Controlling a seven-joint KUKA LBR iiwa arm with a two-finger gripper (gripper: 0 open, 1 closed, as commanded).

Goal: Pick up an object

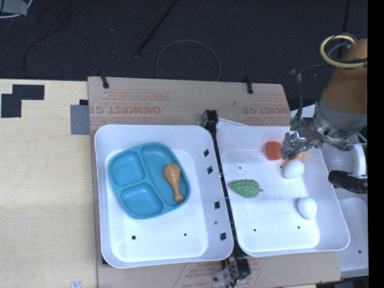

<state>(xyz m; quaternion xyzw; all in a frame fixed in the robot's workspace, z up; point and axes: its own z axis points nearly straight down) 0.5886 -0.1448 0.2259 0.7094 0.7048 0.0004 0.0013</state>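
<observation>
The right bin [324, 236] holds a red tomato-like ball [273, 150], a green bunch of grapes [245, 188], and two white eggs [293, 170] [307, 208]. My gripper [292, 147] hangs over the bin's upper right part, just right of the red ball and directly above the upper egg. A small orange piece shows beside its tip. The left bin [150, 245] carries a blue divided plate [148, 179] with a toy chicken drumstick [173, 180] in its right compartment.
A black divider [219, 185] runs between the two bins. Brown cardboard [180, 104] lies under and behind them. The arm's grey body [342, 101] stands over the right bin's far right corner, with dark cables beside it.
</observation>
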